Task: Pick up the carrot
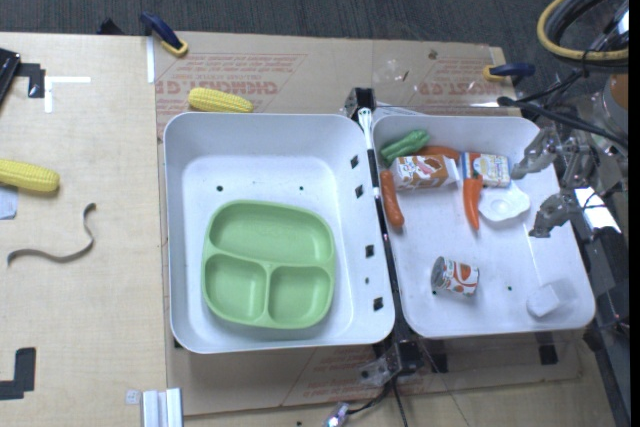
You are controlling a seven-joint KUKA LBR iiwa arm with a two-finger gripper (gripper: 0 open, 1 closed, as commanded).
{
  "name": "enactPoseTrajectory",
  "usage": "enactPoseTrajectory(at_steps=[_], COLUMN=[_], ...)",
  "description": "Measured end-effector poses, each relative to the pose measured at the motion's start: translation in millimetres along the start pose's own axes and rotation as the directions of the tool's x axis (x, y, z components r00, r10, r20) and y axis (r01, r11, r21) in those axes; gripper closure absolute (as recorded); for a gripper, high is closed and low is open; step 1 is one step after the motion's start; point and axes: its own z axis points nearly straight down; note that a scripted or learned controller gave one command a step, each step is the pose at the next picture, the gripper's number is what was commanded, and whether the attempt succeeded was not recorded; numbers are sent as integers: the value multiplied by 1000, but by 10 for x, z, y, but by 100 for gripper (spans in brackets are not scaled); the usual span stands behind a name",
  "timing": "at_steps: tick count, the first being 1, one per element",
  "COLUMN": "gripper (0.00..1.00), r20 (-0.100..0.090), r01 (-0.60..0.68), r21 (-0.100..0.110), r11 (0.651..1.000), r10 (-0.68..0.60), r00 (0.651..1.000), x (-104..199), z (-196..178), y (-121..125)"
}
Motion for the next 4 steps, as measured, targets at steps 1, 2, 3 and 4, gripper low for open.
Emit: enactPoseTrajectory(at_steps=[1,2,3,4], gripper=[0,0,0,0], r20=[1,3,-1,2], r01=[68,223,8,3], r21=[0,1,-2,0], r11=[998,975,1000,1000], r10=[-68,-223,-8,-3], r00=[998,975,1000,1000], x=[97,-227,291,63], z=[1573,1615,1680,1484], y=[614,10,633,58])
